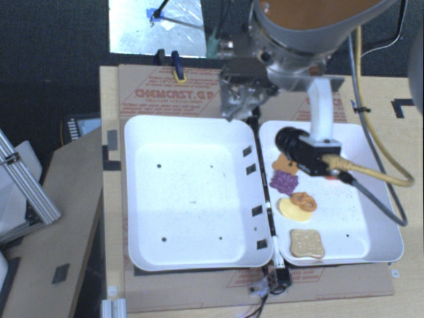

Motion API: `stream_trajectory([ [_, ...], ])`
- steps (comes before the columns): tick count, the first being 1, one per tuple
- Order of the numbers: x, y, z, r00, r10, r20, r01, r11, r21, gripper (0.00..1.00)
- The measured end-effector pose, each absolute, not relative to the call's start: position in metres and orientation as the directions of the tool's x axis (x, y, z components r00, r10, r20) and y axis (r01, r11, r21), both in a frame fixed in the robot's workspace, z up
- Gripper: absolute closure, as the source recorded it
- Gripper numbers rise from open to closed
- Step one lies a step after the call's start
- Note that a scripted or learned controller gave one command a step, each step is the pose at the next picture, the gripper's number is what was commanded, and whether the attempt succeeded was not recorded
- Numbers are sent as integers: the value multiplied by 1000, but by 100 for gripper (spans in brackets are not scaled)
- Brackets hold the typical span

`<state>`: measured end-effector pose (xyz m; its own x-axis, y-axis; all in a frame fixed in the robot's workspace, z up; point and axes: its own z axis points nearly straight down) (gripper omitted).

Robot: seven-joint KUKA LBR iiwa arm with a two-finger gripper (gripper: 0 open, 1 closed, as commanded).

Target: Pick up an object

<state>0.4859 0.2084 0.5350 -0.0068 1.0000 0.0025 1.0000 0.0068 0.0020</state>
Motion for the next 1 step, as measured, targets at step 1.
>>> stream_trajectory([
  [1,519,235,534,-6,1000,1,1000,6,2,100],
])
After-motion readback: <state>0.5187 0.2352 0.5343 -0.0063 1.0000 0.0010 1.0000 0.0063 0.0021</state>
